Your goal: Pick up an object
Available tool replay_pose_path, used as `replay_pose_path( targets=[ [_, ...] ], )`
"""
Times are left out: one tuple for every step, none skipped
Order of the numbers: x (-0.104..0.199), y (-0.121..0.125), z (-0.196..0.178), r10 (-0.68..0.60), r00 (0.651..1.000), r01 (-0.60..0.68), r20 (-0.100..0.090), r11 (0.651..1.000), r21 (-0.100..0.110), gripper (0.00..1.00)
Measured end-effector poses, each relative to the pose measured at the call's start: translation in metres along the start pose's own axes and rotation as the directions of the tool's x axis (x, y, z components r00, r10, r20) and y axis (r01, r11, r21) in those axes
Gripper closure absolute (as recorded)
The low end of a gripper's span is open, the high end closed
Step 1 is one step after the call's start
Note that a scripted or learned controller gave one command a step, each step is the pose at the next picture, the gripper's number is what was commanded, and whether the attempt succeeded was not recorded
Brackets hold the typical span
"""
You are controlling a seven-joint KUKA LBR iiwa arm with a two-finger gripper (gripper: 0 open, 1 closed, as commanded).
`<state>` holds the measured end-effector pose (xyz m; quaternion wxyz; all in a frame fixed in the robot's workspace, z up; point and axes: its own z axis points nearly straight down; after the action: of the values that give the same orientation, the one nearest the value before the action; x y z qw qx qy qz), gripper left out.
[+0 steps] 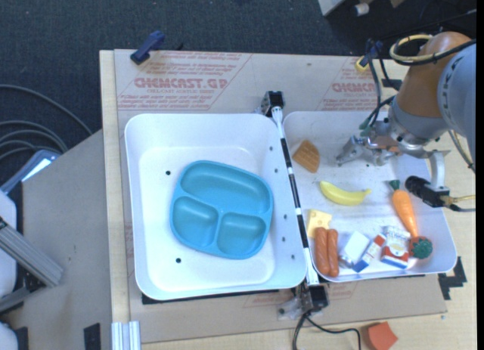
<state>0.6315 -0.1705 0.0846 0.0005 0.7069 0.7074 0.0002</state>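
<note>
Since the gripper (363, 149) hangs at the banana's (344, 193) one o'clock, fingers spread, empty, the light, stiff, slick toy wants a mid-body pinch.

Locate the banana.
The banana lies mid right bin, between the bread piece above and the cheese wedge below-left.
</note>
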Motion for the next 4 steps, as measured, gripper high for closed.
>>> replay_pose_path(
  targets=[
    [0.000,0.001,-0.010,-0.001,1.000,0.001,0.001,1.000,-0.002,1.00],
    [0.001,0.001,-0.020,-0.001,1.000,0.001,0.001,1.000,-0.004,1.00],
    [0.001,0.002,-0.030,-0.002,1.000,0.002,0.002,1.000,-0.006,1.00],
    [0.001,0.002,-0.041,-0.002,1.000,0.002,0.003,1.000,-0.007,1.00]
  ],
)
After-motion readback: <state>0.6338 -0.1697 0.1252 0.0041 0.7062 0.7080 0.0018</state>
